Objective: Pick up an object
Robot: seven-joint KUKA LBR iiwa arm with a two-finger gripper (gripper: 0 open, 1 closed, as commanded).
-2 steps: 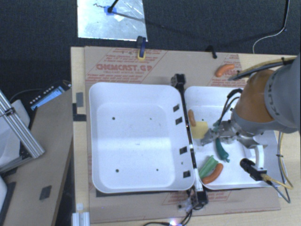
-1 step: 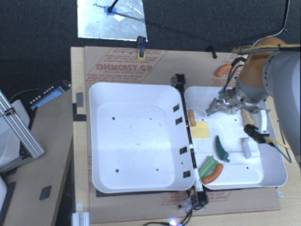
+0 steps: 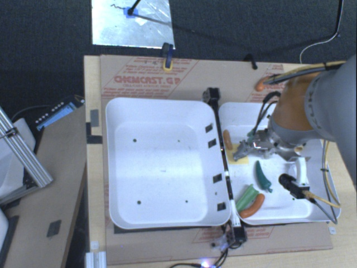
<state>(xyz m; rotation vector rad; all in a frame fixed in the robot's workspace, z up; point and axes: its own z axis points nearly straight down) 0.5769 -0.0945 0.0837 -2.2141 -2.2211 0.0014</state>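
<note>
The grey arm (image 3: pixel 318 108) is reaching into the right bin (image 3: pixel 279 219), its gripper (image 3: pixel 244 149) hanging over a yellow block (image 3: pixel 240 158) near the divider; its grip cannot be told. A green pepper-like toy (image 3: pixel 262 176) is lying just beside it, a sausage (image 3: pixel 251 206) nearer the front rim.

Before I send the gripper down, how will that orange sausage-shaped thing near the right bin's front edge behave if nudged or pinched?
The orange sausage-shaped piece looks rounded and smooth, so it may roll or slip from a pinch. It lies against a green piece, which would probably shift too. It seems small and likely light.
</note>
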